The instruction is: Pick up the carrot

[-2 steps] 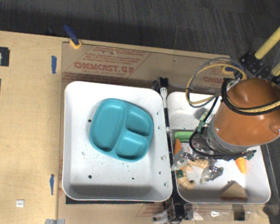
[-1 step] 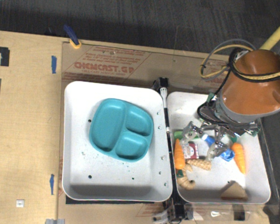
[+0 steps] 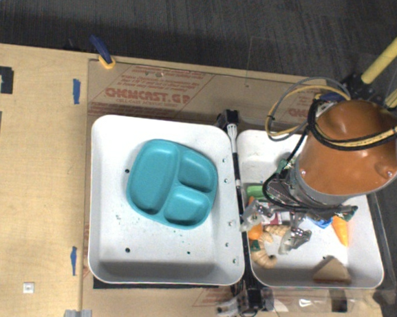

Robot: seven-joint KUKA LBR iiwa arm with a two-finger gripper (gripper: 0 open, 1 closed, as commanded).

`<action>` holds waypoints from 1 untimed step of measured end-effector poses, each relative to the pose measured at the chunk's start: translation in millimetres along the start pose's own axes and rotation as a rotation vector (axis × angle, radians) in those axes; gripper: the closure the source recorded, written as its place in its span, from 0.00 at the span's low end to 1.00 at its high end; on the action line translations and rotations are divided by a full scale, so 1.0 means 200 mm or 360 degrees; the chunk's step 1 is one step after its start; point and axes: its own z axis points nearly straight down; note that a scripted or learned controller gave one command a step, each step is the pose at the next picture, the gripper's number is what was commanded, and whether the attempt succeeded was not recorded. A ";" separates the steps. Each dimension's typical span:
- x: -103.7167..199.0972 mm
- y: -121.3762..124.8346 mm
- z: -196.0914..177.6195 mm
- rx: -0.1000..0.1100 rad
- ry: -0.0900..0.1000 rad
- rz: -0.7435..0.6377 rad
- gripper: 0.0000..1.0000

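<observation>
The orange carrot (image 3: 341, 231) lies in the right white bin (image 3: 368, 269), near its right wall, partly tucked under the arm's body. My gripper (image 3: 294, 236) hangs low over a heap of small toy items at the bin's middle-left, a short way left of the carrot. The arm's orange band and grey wrist hide much of the bin's middle.
The left bin (image 3: 105, 201) holds a teal divided plate (image 3: 172, 182). In the right bin lie a green piece (image 3: 254, 190), a small orange piece (image 3: 254, 229), a tan ring-like item (image 3: 266, 258) and a brown wedge (image 3: 331, 271). Cables loop above the arm.
</observation>
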 end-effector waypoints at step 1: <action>0.32 -0.08 0.00 0.0001 0.0006 -0.0537 0.00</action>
